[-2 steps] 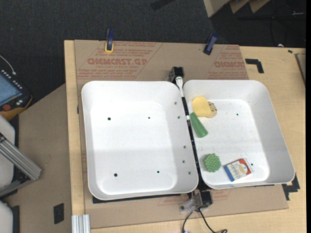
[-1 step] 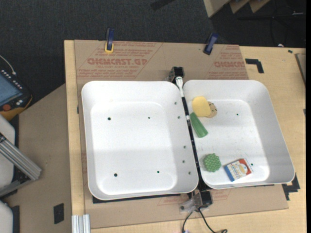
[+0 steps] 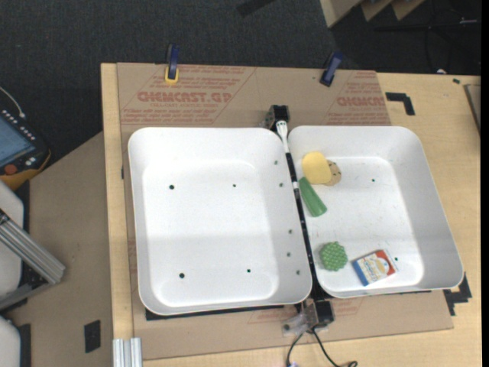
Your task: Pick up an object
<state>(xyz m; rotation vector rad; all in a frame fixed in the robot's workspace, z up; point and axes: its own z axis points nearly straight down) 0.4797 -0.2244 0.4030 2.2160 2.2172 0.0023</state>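
Two shallow white plastic bins sit side by side on a brown cardboard-covered tabletop (image 3: 229,82). The left bin (image 3: 153,159), in the middle left of the frame, shows its bare floor with a few small dark holes. The right bin (image 3: 428,197) holds four things: a yellow rounded foam piece (image 3: 318,167) near its upper left, a green elongated plastic piece (image 3: 312,197) just below it along the left wall, a green bumpy round ball (image 3: 333,256) lower down, and a small flat red, white and blue packet (image 3: 374,266) just beside the ball, toward the lower right.
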